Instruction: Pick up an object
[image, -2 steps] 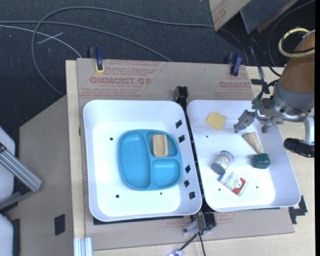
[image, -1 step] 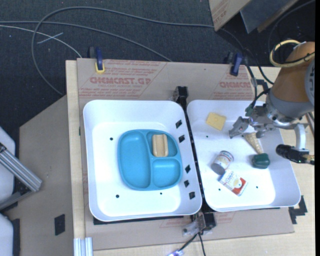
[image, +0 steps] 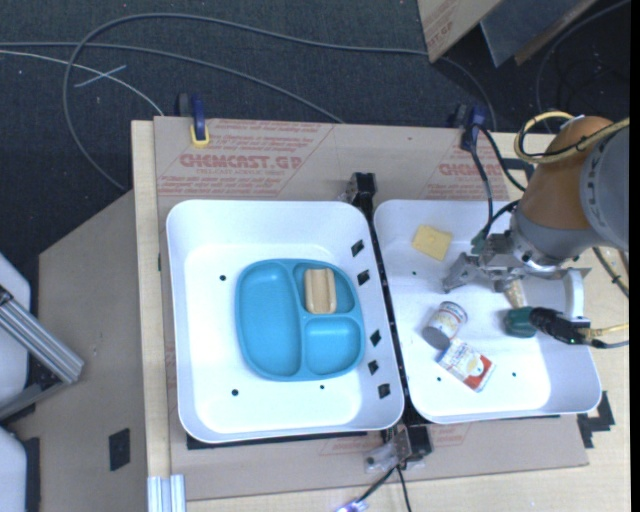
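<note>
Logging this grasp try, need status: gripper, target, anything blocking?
Gripper over right bin, nothing seen held. Yellow block, small jar, red-and-white packet lie loose in that bin. Nothing stacked on any of them.

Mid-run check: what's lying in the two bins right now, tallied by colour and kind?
Blue divided plate: 1
Tan block: 1
Yellow block: 1
Silver jar: 1
Red-and-white packet: 1
Small dark green thing: 1
Total: 6

Left bin (image: 190, 300): divided tray (image: 265, 330), block (image: 319, 290) in its rear right compartment. Right bin (image: 560, 390): slab (image: 432, 241) rear, can (image: 444, 322) middle, packet (image: 467, 365) just before it.
</note>
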